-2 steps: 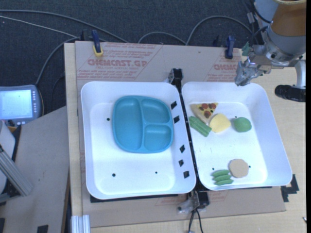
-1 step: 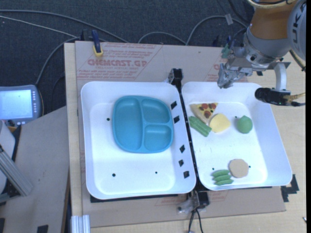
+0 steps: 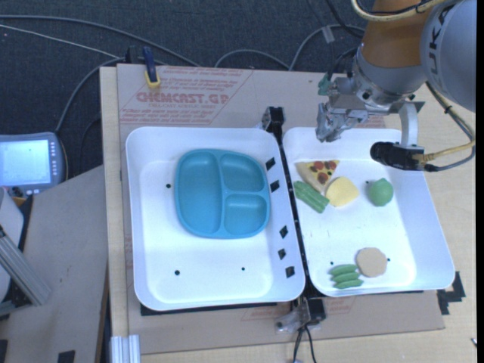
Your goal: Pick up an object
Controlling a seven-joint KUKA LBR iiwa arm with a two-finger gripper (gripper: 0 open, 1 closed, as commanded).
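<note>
Green pods (image 3: 346,276) lie nearest — pizza slice (image 3: 318,172) just below the end effector (image 3: 330,132), grip state unclear.

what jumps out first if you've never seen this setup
A bright blue divided plate sits alone in the left bin. The right bin holds scattered toy food: a pizza slice, a yellow piece, a green ball. The end effector hovers over that bin's far edge.

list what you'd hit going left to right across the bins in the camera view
blue tray → green beans → yellow piece → tan disc → green ball
</note>
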